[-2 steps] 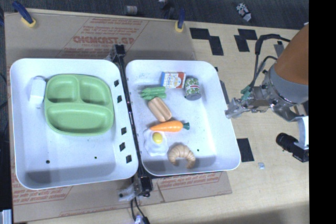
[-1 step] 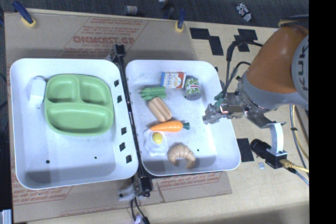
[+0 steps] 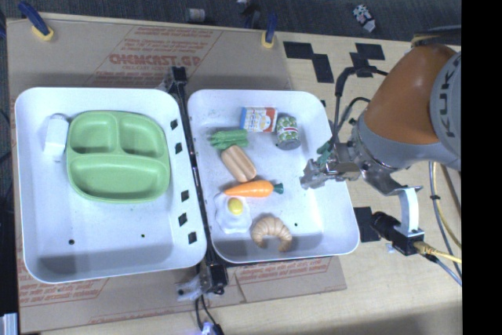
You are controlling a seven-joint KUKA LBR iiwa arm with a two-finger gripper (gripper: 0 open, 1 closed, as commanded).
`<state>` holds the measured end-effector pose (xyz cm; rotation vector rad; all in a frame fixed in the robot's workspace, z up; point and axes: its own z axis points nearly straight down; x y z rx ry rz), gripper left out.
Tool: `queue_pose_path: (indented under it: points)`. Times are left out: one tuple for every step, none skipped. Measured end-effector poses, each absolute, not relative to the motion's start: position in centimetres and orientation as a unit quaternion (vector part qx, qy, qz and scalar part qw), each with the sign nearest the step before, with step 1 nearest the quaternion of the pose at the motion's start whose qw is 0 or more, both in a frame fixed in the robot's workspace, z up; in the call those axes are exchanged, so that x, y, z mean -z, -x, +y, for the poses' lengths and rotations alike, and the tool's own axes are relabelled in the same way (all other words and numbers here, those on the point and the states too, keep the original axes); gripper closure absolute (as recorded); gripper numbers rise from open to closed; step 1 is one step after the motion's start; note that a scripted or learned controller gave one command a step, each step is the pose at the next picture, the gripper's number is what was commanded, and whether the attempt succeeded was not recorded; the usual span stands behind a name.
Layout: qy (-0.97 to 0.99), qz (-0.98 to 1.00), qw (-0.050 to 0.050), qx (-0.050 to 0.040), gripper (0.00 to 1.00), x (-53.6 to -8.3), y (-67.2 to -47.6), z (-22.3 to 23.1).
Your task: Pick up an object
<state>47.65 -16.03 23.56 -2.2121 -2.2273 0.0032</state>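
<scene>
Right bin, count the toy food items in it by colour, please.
Orange or tan: 3, hot dog, carrot, croissant
Green: 2, beans, can
White: 2, milk carton, fried egg
Total: 7

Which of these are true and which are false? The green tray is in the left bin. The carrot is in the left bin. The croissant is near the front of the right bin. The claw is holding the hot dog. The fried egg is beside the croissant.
1. The green tray is in the left bin. True.
2. The carrot is in the left bin. False: it lies in the right bin.
3. The croissant is near the front of the right bin. True.
4. The claw is holding the hot dog. False: the hot dog lies in the bin, apart from the claw.
5. The fried egg is beside the croissant. True.
</scene>
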Motion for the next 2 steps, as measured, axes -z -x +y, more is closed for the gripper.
queue_pose_path:
  points:
    - [0.705, -0.709, -0.001, 0.0006, 1.0, -25.9, -47.8, -15.5]
    - [0.705, -0.709, 0.001, -0.001, 1.0, -23.4, -47.6, -16.8]
